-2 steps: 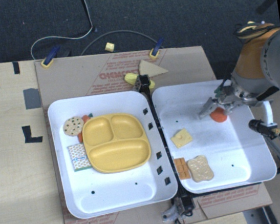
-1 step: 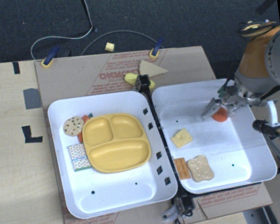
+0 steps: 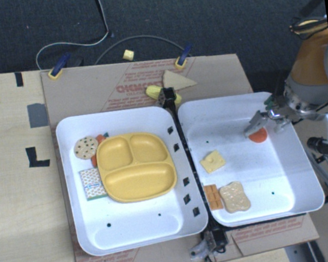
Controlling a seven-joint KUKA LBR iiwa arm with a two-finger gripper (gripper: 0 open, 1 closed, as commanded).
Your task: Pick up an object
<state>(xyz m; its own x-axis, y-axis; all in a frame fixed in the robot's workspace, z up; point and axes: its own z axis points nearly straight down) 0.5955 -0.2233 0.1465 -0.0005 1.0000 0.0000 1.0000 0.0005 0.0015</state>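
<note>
Dark carpet lies behind the desk (image 3: 13,179), where I see two white bins on cardboard. My gripper (image 3: 261,123) sits low in the right bin (image 3: 295,200), right at a small orange-red object (image 3: 258,136); I cannot tell whether it is clenched or released. Nearby in that bin lie a yellow cheese piece (image 3: 212,161), a cracker (image 3: 212,196) and a bread slice (image 3: 234,197). A yellow divided plate (image 3: 137,165) fills the left bin (image 3: 136,231).

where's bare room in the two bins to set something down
Left bin: bare floor along the near edge, below the yellow tray; its left side is crowded with the cookie and cracker. Right bin: bare patch right of the cheese and bread, nearer than the orange piece by the tool.
</note>
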